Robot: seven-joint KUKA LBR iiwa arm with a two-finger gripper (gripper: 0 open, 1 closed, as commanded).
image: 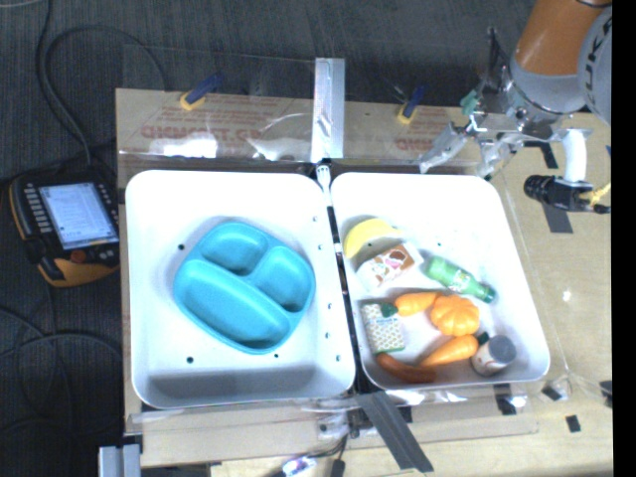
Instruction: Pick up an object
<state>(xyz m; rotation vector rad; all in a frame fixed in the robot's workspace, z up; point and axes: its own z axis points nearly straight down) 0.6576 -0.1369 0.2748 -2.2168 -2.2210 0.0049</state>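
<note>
Grey arm [556, 78] with orange band, thin metal pincer [475, 137], white-and-black side fitting.

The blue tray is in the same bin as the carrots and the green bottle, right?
No. The camera view shows the blue tray alone in the left bin; the carrots and the green bottle lie in the right bin.

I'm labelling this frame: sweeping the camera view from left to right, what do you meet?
Handheld controller → blue divided tray in the left bin → yellow round item → green bottle → gripper.
</note>
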